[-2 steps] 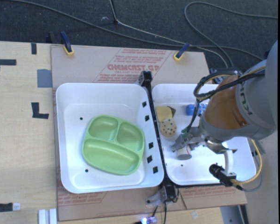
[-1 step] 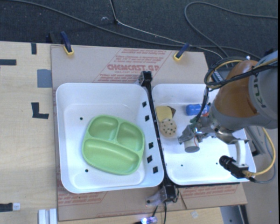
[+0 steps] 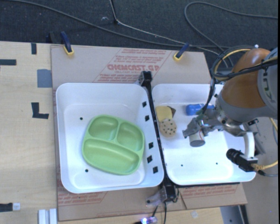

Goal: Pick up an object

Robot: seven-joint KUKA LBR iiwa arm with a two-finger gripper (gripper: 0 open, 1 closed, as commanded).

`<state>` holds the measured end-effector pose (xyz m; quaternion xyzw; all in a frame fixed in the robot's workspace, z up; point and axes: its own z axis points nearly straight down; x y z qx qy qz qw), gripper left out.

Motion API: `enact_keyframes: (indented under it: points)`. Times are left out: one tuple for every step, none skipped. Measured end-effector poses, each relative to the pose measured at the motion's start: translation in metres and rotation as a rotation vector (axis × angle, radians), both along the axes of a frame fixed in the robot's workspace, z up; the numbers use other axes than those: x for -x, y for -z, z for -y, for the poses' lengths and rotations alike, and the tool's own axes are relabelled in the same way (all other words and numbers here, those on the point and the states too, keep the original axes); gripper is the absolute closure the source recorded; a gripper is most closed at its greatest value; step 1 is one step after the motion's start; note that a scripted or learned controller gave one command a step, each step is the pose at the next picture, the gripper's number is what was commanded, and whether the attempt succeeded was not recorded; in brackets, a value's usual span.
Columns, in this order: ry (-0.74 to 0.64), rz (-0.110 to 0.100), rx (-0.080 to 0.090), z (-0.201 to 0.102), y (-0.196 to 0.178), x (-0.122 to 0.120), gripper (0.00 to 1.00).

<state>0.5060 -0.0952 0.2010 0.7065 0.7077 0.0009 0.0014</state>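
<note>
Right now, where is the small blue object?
In the camera view, the blue object lies in the right bin, toward its far wall. It is just right of the yellow piece and above the gripper.

One fixed camera looks down at a slant from above, taking in both white bins (image 3: pixel 65 125).
</note>
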Motion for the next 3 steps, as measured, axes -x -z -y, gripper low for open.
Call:
enact_keyframes:
  points:
    - [0.0,-0.003,-0.001,0.0,-0.019,-0.001,1.0]
    - [-0.004,-0.005,-0.002,-0.042,-0.016,-0.016,1.0]
    - [-0.006,-0.005,-0.003,-0.097,-0.011,-0.04,1.0]
